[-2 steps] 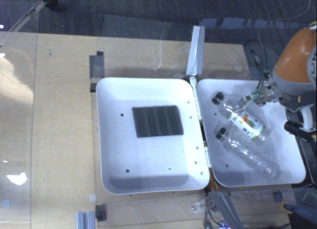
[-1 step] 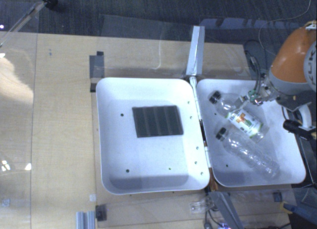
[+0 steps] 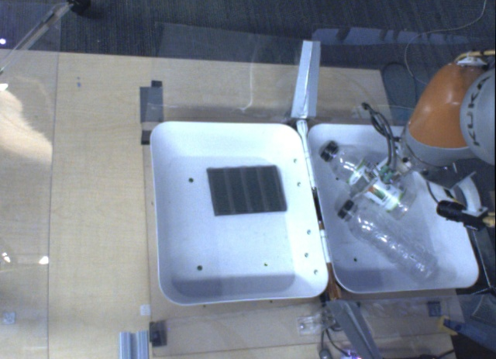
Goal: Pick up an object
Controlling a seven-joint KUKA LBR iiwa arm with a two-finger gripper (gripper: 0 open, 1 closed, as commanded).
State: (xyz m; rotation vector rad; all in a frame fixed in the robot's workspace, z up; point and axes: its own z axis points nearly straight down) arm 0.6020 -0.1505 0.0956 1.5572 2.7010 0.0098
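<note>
Two clear plastic bottles lie in the right bin (image 3: 465, 272). The upper bottle (image 3: 346, 162) has its black cap toward the bin's back left. The larger bottle (image 3: 391, 237) lies slantwise with a black cap at its left end and a green-and-white label near its neck. A dark ribbed rectangular pad (image 3: 246, 190) lies flat in the middle of the left bin (image 3: 178, 272). My gripper (image 3: 385, 173) hangs low over the right bin, right where the two bottles meet, under the grey arm with its orange band (image 3: 438, 113). The gripper's tip is lost among the clear plastic.
A metal divider post (image 3: 305, 78) rises behind the seam between the bins. Black cables (image 3: 377, 121) trail from the wrist over the right bin's back edge. The wooden bench (image 3: 85, 195) stretches to the left of the bins.
</note>
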